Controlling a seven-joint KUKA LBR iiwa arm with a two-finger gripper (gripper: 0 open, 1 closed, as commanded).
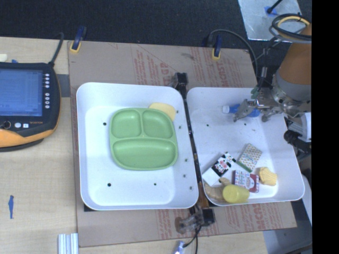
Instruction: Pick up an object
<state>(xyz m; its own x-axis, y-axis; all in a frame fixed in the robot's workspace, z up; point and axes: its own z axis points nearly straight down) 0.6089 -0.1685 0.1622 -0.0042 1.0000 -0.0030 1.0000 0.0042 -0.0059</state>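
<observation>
Over the far part of the right bin (286,192) hangs my gripper (253,111), metal fingers splayed wide apart with nothing between them; just beside them a small blue-and-white thing (229,109) lies on the floor, too blurred to name. Both bins are shallow glossy white plastic with rounded corners, set side by side on brown cardboard (137,62) over a pale wood bench. Objects to pick crowd my bin's near corner: a round yellow piece (235,193), a lumpy yellow one (267,177), a black-and-white patterned block (223,164), a flat patterned packet (249,156) lying askew, long axis running from near-left to far-right. Smooth and matte, a green divided plate (143,138) sits in the left bin (95,194), touching a pale yellow lump (164,109). An orange-edged pendant with a blue screen (24,102) rests at left.
</observation>
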